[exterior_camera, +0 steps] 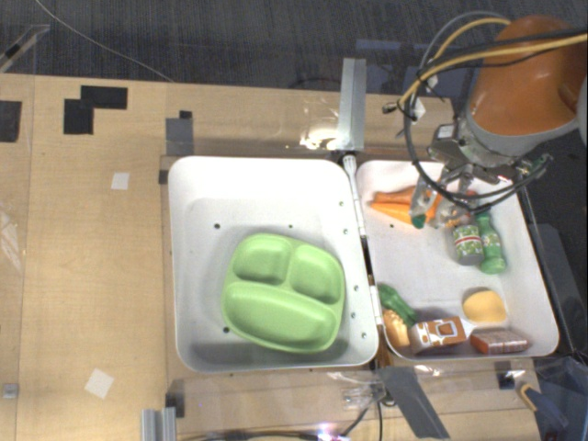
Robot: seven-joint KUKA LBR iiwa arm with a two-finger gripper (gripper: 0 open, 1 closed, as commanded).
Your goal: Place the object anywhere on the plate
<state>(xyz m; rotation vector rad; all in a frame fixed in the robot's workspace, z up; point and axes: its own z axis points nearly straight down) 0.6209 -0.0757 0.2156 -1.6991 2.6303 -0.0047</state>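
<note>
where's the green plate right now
The green plate lies in the left bin, toward its lower right part, close to the divider with the right bin that holds the toy food.

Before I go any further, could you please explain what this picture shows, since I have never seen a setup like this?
This is one camera fixed above a workbench, looking down at a slant. The grey machine with the orange band at the upper right is a robot arm. Its hand is low over the right bin, among the items there; I cannot tell whether it is holding anything.

Two shallow white bins sit side by side. The left bin holds a green plate with three compartments. The right bin holds small toy foods: an orange carrot, two small green bottles, a yellow piece, a brown block and a few more along its near edge.
</note>
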